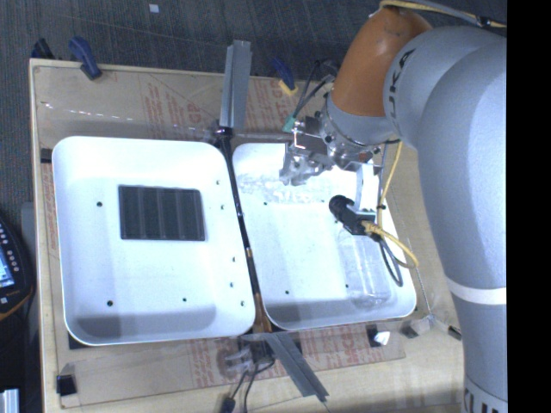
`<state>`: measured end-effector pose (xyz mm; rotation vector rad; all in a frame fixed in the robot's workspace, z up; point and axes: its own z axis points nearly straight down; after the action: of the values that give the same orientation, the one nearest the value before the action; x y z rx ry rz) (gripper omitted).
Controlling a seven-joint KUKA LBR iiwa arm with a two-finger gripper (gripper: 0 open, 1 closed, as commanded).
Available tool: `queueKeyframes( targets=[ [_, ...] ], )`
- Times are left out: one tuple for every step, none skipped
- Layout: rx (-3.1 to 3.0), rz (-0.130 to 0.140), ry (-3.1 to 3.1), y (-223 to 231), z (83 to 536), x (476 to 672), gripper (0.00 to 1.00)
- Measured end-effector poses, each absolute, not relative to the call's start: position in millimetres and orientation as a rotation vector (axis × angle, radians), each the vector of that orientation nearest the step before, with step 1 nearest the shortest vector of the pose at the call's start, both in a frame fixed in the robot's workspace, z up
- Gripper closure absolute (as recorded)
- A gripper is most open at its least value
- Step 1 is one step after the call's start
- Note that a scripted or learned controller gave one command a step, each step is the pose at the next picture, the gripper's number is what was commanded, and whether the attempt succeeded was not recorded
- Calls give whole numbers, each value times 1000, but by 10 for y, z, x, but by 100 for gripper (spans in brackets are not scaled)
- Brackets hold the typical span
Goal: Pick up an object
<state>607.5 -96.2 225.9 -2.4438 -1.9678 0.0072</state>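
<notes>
Overhead, the arm (pixel 465 188) is stretched over the right bin (pixel 327 321), gripper (pixel 297 169) held low at its back left corner, presumably to grab; its grip cannot be judged. A clear bottle (pixel 366 269) is seen along its right wall.

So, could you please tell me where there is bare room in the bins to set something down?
Left bin: wide bare floor below the dark panel and a strip on each side of it. Right bin: bare middle and lower left, beside the clear item. Crowded at its top, under the end effector.
</notes>
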Motion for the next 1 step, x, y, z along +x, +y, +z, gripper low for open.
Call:
queueKeyframes(
  targets=[
    [-2317,5,-2115,-722,2375,5779,100]
  ],
)
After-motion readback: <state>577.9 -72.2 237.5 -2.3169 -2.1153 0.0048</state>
